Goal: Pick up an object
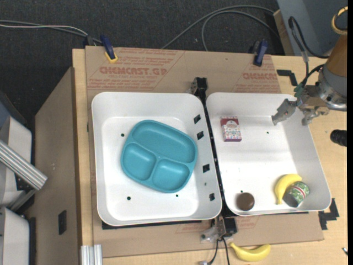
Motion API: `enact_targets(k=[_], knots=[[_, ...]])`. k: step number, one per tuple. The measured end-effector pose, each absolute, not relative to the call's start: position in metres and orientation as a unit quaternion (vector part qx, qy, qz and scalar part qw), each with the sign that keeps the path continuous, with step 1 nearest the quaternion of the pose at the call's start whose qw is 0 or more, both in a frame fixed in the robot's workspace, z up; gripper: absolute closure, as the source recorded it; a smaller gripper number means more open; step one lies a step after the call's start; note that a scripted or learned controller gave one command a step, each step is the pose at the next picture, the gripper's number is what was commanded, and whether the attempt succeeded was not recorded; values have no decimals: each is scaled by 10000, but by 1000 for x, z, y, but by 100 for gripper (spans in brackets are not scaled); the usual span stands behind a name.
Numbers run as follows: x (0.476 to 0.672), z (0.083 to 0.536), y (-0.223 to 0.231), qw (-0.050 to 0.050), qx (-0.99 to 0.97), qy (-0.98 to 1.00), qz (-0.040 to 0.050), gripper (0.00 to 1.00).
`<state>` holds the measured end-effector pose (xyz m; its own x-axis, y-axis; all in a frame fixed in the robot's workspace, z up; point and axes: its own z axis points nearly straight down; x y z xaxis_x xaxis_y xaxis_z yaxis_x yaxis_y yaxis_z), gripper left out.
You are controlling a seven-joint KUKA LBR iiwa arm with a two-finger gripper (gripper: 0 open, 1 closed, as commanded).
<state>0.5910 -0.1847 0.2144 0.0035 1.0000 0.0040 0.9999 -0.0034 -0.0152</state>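
Your arm comes in from the right side of the camera view, with its grey body and orange band at the upper right corner. The end effector (pixel 293 114) hangs over the far right corner of the right bin (pixel 265 164), near the rim. Its two fingers (pixel 282 112) are spread apart, one pointing toward the left and down, the other shorter one just beside it on the right, and nothing sits between them.

From the end effector, you find the small pink and white box (pixel 231 129) to the left and a little nearer to the camera, lying flat on the bin floor, well apart from the fingers. Much nearer to the camera, almost directly below the end effector in the view, the yellow banana (pixel 284 185) curls against the front right corner, and a round can with a green and red label (pixel 298 194) is touching it. To the left of these, a small brown round object (pixel 245 201) rests by the front rim.

Far to the left of the end effector, the left bin (pixel 110 203) carries a teal divided plate (pixel 159 155), which lies flat in the middle. A second banana (pixel 252 252) lies on the cardboard tabletop (pixel 165 65) outside the bins, at the front edge.
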Motion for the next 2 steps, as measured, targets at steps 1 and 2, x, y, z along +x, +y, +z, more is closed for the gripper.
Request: enact_targets(k=[1,2], knots=[[594,223,-184,6,-7070,-7073,0,0],[600,162,-184,28,-7069,-7073,12,0]])
